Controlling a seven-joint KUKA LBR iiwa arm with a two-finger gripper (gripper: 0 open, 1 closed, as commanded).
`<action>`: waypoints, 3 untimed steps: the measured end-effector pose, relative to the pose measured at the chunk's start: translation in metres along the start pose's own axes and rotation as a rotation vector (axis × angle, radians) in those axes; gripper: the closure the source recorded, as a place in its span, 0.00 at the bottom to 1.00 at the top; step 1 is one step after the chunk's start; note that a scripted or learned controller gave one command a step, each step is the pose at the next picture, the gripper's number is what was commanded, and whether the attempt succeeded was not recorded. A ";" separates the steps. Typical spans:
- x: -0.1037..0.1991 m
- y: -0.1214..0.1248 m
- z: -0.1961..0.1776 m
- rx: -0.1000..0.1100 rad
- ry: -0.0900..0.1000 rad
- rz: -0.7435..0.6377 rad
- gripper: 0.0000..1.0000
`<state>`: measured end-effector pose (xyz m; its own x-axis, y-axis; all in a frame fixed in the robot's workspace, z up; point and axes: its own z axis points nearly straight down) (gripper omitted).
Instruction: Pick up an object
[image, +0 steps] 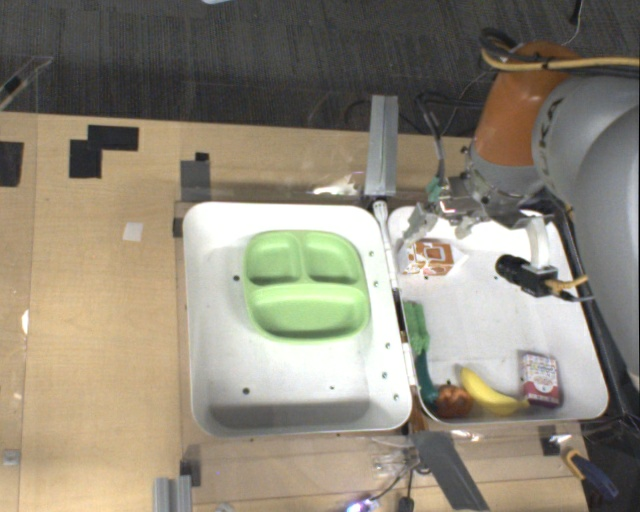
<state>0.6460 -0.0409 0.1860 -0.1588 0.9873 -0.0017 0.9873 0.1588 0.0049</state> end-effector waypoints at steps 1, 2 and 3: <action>-0.053 -0.094 0.095 -0.008 -0.001 0.180 0.00; -0.088 -0.034 0.079 -0.003 -0.001 -0.292 0.00; -0.020 -0.060 0.000 0.000 0.000 0.242 0.00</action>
<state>0.5902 -0.0704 0.1860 0.0826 0.9966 -0.0003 0.9966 -0.0826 0.0053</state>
